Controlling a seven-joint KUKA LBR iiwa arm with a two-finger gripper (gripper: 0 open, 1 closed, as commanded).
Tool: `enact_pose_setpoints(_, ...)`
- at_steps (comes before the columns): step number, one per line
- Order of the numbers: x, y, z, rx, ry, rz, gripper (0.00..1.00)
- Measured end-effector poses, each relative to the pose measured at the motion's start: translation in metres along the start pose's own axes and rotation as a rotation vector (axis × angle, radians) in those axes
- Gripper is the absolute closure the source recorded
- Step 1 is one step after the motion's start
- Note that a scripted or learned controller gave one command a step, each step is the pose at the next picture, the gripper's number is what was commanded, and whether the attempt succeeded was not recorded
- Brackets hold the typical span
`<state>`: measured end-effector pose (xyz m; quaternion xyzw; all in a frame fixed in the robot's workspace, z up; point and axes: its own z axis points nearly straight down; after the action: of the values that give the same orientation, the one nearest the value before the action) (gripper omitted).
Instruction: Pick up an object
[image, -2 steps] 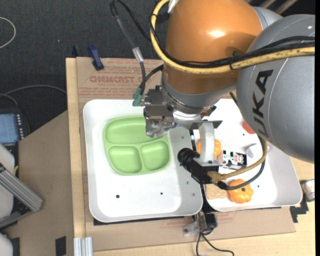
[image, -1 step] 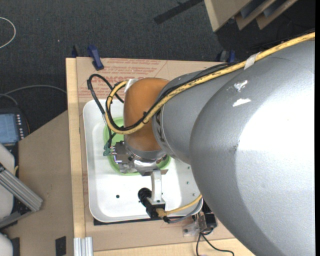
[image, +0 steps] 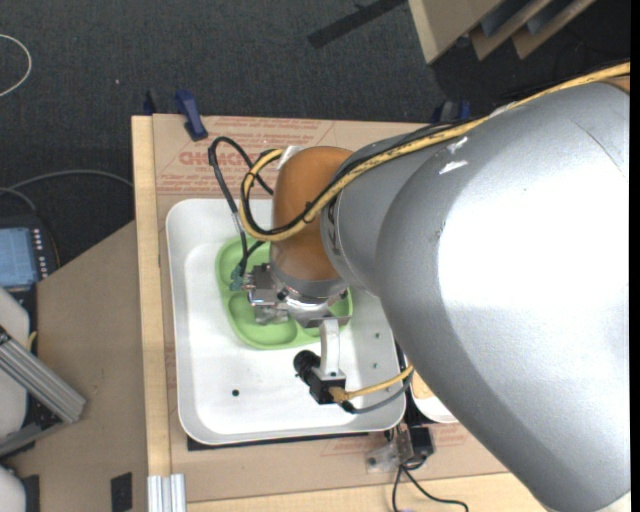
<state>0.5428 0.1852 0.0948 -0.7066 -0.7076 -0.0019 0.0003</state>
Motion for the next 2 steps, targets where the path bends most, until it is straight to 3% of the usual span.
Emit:
enact_pose_setpoints(1,0.044,-0.033,-0.189,-0.013,0.007,-0.006,1.0)
enact_pose_setpoints(2,0.026,0.008,-0.379,-0.018,0.004,0.001,1.0)
